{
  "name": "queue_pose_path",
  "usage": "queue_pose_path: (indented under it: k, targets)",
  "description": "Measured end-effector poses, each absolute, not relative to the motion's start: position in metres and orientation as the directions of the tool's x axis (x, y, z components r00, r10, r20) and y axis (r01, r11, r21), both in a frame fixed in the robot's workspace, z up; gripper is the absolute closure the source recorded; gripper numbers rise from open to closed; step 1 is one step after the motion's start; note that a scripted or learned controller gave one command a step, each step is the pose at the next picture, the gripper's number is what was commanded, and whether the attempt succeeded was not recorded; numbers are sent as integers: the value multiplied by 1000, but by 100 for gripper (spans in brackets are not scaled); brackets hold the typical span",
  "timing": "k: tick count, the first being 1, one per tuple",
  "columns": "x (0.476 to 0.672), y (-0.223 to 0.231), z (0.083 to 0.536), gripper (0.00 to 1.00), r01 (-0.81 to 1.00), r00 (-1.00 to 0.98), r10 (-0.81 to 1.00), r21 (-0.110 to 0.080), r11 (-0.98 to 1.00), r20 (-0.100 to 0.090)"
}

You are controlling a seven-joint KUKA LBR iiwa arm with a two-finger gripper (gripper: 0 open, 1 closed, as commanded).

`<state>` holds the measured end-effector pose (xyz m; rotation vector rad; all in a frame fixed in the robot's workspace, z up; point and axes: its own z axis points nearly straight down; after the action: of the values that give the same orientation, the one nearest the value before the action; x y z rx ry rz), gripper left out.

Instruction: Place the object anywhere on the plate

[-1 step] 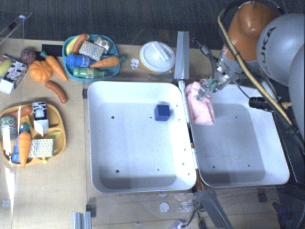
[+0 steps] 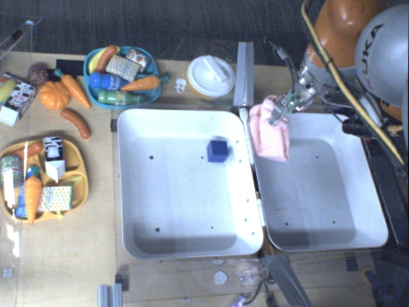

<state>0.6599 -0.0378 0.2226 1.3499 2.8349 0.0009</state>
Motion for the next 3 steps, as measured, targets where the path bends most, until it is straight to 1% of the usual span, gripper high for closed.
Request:
queue_pose_path:
  k: [1, 2, 3]
  targets:
    - [628, -7, 214, 100, 467, -884, 467, 1, 884, 0]
    - [594, 31, 225, 100, 85, -996, 85, 2, 996, -1]
    - [560, 69, 233, 100, 4, -1000, 4, 2, 1000, 0]
